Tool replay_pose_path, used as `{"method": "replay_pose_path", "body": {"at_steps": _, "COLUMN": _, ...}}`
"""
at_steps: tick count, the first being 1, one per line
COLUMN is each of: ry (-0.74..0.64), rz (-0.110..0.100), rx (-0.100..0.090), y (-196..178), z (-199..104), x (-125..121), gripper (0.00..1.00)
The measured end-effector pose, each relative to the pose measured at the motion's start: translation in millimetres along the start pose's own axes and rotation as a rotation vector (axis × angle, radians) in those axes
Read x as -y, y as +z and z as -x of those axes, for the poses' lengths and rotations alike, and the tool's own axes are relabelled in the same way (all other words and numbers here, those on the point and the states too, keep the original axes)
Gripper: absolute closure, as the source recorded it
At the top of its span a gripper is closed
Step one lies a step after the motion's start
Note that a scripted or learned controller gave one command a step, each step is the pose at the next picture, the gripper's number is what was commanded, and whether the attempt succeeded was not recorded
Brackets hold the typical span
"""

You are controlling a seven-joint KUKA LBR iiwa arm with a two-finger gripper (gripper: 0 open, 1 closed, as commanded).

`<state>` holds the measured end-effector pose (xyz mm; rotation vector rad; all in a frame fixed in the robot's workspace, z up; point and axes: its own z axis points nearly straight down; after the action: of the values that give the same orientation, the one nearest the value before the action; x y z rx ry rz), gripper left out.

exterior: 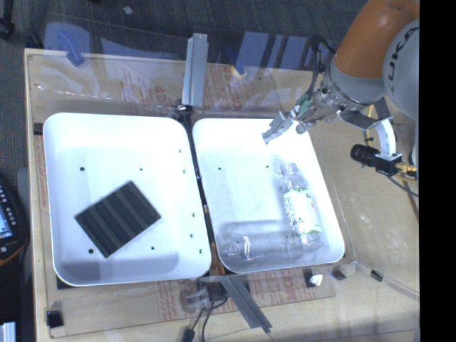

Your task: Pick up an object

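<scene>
Two clear plastic bottles lie in the right bin (pixel 214 162). One bottle (pixel 299 205) with a white label lies along the bin's right side. The other bottle (pixel 260 242) lies across the front of the bin. A dark ribbed rectangular pad (pixel 117 218) rests flat in the left bin (pixel 64 141). My gripper (pixel 281 127) hangs above the back right corner of the right bin, well above the labelled bottle, with nothing seen between its fingers.
A metal divider post (pixel 194 70) stands behind the gap between the bins. A clear panel runs along the back of the bench. A black camera mount (pixel 374 157) sticks out to the right of the right bin.
</scene>
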<state>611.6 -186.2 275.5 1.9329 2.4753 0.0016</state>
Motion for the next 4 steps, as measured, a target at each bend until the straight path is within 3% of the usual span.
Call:
{"method": "replay_pose_path", "body": {"at_steps": 1, "ry": 0.12, "rz": -0.005, "rx": -0.001, "y": 84, "z": 11, "x": 55, "gripper": 0.0}}
{"method": "replay_pose_path", "body": {"at_steps": 2, "ry": 0.135, "rz": -0.002, "rx": 0.001, "y": 70, "z": 10, "x": 61, "gripper": 0.0}}
{"method": "replay_pose_path", "body": {"at_steps": 4, "ry": 0.124, "rz": -0.004, "rx": -0.002, "y": 88, "z": 7, "x": 65, "gripper": 0.0}}
